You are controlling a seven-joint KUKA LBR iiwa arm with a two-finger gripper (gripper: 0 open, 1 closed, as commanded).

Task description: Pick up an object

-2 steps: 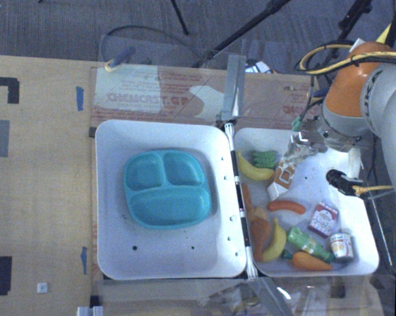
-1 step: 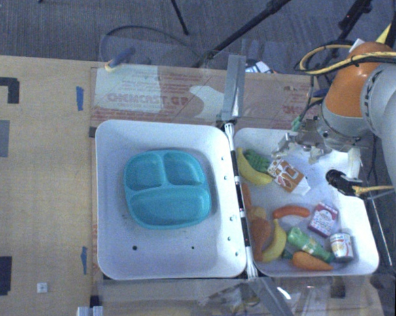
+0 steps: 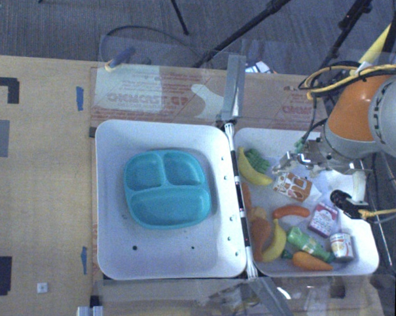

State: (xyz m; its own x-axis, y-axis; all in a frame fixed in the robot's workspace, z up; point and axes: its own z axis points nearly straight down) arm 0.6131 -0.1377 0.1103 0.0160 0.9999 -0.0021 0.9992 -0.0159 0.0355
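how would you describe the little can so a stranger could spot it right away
Look at the right-hand white bin, the one crowded with toy food, and go to its near right corner. The little can stands there upright, just right of the green bottle and above the carrot. It is the one round tin with a pale top and a red label.

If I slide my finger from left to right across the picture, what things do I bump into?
Blue tape → teal divided plate → yellow banana → orange-and-white carton → small can
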